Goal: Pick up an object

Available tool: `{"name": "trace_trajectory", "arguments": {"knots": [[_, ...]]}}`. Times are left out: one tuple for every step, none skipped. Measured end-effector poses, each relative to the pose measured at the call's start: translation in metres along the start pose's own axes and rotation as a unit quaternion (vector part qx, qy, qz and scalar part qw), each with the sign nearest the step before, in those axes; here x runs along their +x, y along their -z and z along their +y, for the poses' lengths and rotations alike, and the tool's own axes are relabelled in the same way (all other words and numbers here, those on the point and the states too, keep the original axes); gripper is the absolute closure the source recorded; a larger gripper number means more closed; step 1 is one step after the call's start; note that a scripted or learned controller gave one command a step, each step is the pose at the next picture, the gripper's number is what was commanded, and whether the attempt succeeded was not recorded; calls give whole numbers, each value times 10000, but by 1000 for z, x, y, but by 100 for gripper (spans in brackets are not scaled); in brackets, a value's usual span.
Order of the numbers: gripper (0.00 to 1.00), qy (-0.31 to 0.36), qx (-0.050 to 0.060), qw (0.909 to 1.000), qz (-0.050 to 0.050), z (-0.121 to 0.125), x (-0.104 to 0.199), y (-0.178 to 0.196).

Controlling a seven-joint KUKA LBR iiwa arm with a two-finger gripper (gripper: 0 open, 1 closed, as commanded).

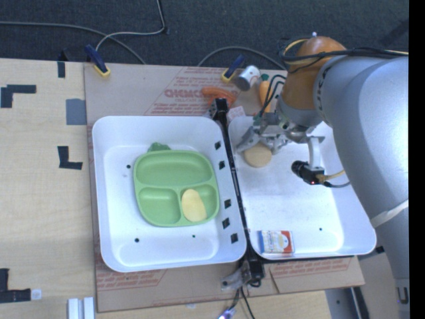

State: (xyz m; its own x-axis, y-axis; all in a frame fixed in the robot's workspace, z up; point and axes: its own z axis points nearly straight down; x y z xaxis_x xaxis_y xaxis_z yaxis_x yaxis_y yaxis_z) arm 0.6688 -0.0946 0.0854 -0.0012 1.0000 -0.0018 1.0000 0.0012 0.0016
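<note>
While the grey arm with its orange band reaches in from the right, its two-finger gripper (260, 140) sits low in the right white bin (332, 234), just above a pale tan rounded object (258, 157) near the bin's upper left corner — whether it is gripping cannot be told. A small red-and-white flat packet (275, 242) lies by the near rim. The left white bin (113, 198) holds a green divided plastic tray (169, 178) with a yellow oval piece (193, 205) in one compartment.

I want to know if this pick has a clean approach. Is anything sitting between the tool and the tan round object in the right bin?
Nothing visible does. The tool hangs right over the tan round object near the right bin's far left corner. The small box lies well off at the near edge.
</note>
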Motion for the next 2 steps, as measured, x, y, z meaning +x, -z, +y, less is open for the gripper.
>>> {"name": "trace_trajectory", "arguments": {"knots": [[0, 4, 0, 10000, 3, 0, -7, 0], [100, 8, 1, 10000, -1, 0, -7, 10]]}}
